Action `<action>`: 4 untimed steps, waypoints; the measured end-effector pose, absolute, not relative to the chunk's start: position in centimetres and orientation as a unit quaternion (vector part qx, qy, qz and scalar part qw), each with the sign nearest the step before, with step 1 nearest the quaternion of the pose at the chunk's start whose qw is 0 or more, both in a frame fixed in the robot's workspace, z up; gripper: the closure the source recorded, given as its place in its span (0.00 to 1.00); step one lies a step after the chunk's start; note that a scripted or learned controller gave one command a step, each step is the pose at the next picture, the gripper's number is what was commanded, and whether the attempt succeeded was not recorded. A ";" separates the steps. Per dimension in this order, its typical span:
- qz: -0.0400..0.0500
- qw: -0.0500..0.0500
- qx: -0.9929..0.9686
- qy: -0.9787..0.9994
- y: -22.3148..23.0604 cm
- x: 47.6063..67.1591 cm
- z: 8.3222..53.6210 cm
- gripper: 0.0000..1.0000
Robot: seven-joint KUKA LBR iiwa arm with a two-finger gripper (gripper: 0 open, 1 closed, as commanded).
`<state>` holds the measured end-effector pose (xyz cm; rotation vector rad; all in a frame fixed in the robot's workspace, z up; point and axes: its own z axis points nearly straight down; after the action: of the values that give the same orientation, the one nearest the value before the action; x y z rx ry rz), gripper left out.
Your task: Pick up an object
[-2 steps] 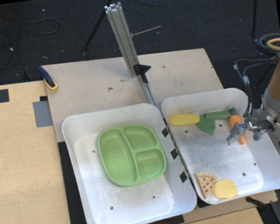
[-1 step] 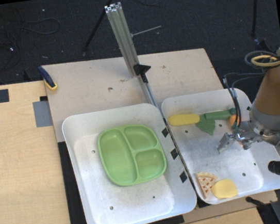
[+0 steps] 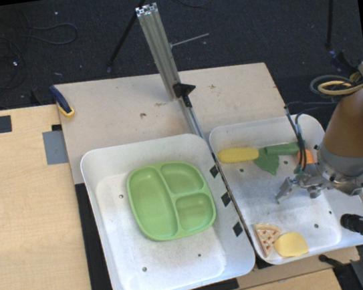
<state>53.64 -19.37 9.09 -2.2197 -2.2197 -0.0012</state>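
I had the arm point(image 3: 352, 132) reaching in from the right, its orange band sitting above the grey wrist. The wrist was bent downward and leftward, carrying the gripper point(image 3: 288, 189) low ahead of it. The metal fingers point(image 3: 283, 192) pointed left, away from the wrist; from my feed I could not make out their spread.

Left bin point(image 3: 118, 265): one green divided plate point(image 3: 171, 199), lying flat near the centre. Right bin point(image 3: 330, 237): yellow corn cob point(image 3: 238, 155) at the far edge, green piece point(image 3: 274, 157) just beside it; pizza slice point(image 3: 267, 237) and yellow round object point(image 3: 291, 245) touching at the near edge. Gripper point(image 3: 288, 190) low over the right bin's middle, nothing between its fingers. Arm point(image 3: 350, 136) enters from the right.
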 end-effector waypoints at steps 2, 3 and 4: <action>0.000 -0.001 -0.707 -0.708 -19.2 54.3 14.7 1.00; 0.000 -0.001 -0.707 -0.708 -19.7 55.2 19.7 1.00; -0.001 -0.002 -0.706 -0.708 -19.7 55.1 26.0 1.00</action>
<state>55.07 -19.72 26.03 -2.2223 -2.2267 -0.0030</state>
